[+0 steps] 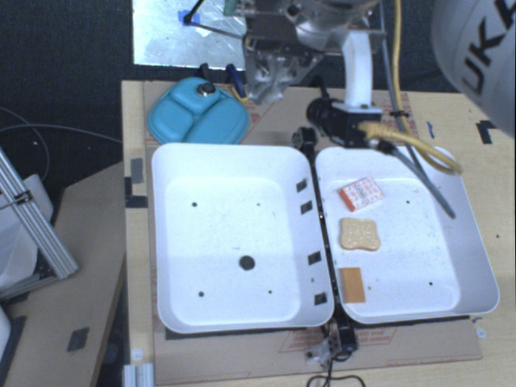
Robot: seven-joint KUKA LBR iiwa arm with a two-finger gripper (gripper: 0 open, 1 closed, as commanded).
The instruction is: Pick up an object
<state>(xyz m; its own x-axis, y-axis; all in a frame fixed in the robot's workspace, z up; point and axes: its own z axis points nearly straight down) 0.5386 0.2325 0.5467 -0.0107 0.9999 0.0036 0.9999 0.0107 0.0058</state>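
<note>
Two white bins (234, 164) are set side by side, touching, on the bench (137, 216). A blue lidded tray (197, 113) is placed behind the left bin.

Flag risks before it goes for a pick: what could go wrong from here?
1. The gripper hangs beyond the bins' far edge, beside the blue container; a descent here would miss every item.
2. The red-and-white packet, toast slice and orange block look flat; fingers may slide off.
3. The orange block lies near the right bin's inner wall, so a finger could hit the wall.
</note>
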